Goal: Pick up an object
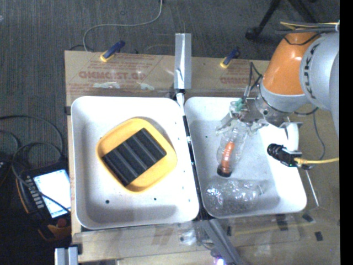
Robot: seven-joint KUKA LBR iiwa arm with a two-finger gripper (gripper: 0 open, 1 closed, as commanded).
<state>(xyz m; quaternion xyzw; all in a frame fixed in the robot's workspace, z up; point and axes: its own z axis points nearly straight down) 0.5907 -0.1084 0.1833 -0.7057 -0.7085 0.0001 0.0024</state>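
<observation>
A: What's in the right bin (pixel 287 200)?

B: A clear plastic bottle (pixel 230 148) with an orange inner part and a dark cap, lying roughly lengthwise mid-bin, cap end pointing at the near edge. Below it, a crumpled clear plastic bag (pixel 234 195), shiny and wrinkled, against the near edge toward the near-left corner. The two are close; I can't tell if they touch.

A: Gripper?

B: The gripper (pixel 242 115) sits over the bottle's far end, near the bin's far edge. Transparent fingers against a clear bottle, so whether it is apart or closed I cannot tell, nor whether it has the bottle.

A: Arm?

B: The arm (pixel 309 65) comes in over the far-right corner, with its grey link and glossy orange band. A black connector with a yellow cable (pixel 287 154) hangs by the right edge.

A: Room to move?

B: Bare white floor between the bottle and the right edge, and a strip along the left wall. The near edge is taken by the bag.

A: Left bin (pixel 88 115)?

B: One thing: a rounded yellow tray-like piece with a black ribbed insert (pixel 137 153), turned diagonally, centred, with bare floor all round it. Smooth white plastic bins, rounded corners, touching along the middle. A metal bar (pixel 182 59) stands at the far end of that seam on the cardboard sheet (pixel 127 73).
</observation>
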